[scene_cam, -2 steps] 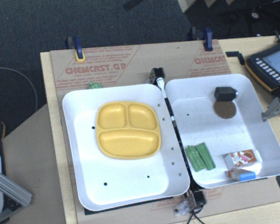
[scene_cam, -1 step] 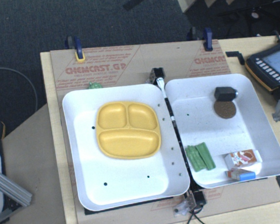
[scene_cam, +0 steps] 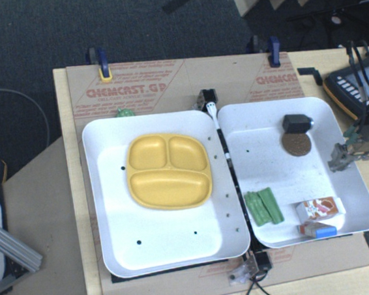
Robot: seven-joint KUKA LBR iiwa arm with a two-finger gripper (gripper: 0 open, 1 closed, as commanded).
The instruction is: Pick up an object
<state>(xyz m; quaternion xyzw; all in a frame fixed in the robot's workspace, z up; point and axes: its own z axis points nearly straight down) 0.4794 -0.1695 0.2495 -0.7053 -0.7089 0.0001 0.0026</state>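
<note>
The right bin [scene_cam: 351,178] holds a small black block [scene_cam: 297,123] with a brown disc [scene_cam: 296,143] just in front of it. A green ridged piece [scene_cam: 263,206] lies near the bin's left wall. A red and white packet [scene_cam: 320,208] with a blue item [scene_cam: 324,230] beside it sits in the front right corner. My gripper [scene_cam: 344,155] hangs at the right rim of this bin, to the right of the brown disc and apart from every object. Nothing shows in it.
The left bin [scene_cam: 112,203] carries a yellow divided plate [scene_cam: 169,170]. A dark device [scene_cam: 352,87] and cables lie off the bench's right side. Blue clamps [scene_cam: 102,59] hold the board at the back edge.
</note>
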